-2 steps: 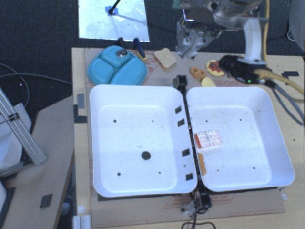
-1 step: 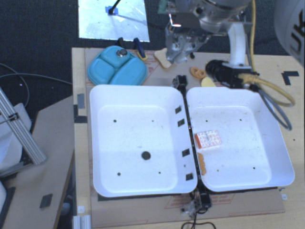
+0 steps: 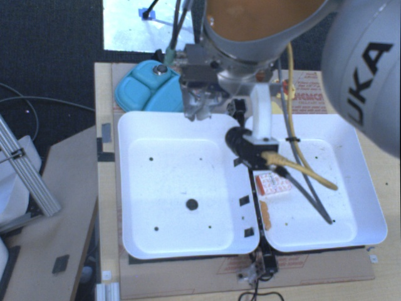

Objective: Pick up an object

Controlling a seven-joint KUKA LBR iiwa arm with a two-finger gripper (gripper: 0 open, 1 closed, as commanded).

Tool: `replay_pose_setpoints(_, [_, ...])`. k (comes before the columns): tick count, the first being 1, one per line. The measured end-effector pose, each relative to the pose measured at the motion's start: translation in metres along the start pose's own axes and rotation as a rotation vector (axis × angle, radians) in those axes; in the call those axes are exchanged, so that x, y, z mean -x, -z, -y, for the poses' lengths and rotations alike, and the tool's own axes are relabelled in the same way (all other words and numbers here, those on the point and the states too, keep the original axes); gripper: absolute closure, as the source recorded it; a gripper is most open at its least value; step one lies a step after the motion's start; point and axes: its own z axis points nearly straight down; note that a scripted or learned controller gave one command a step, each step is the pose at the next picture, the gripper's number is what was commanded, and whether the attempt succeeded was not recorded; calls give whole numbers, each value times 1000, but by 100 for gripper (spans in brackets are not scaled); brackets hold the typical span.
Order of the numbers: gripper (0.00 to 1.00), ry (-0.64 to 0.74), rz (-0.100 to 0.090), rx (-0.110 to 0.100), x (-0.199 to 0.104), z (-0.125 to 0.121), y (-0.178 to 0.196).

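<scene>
The tool [image 3: 200, 107] is hanging over the far rim of the left bin [image 3: 164, 168], close to the corner where the two bins are meeting. I cannot tell whether it is open or closed, and nothing is showing as held in it. The grey arm [image 3: 369, 74] is reaching in from the far right, above the right bin [image 3: 341, 152].

A small box [image 3: 274, 184] with a red and white print is lying flat in the right bin, near its left wall and about halfway between far and near. Its long axis is running from left to right, with the right end turned a little toward the near side. Just near of it a thin orange piece [image 3: 265, 216] is lying along the left wall, pointing far to near.

In the left bin a small dark round thing [image 3: 192, 204] is sitting alone, right of the middle.

A blue container [image 3: 149, 88] is resting on the bench [image 3: 106, 187] beyond the left bin, touching its far rim
</scene>
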Motion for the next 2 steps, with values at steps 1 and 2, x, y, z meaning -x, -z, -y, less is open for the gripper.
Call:
replay_pose_setpoints(1, [100, -15, 6, -4, 30, -68, -113])
replay_pose_setpoints(2, [100, -18, 6, -3, 98, -66, -190])
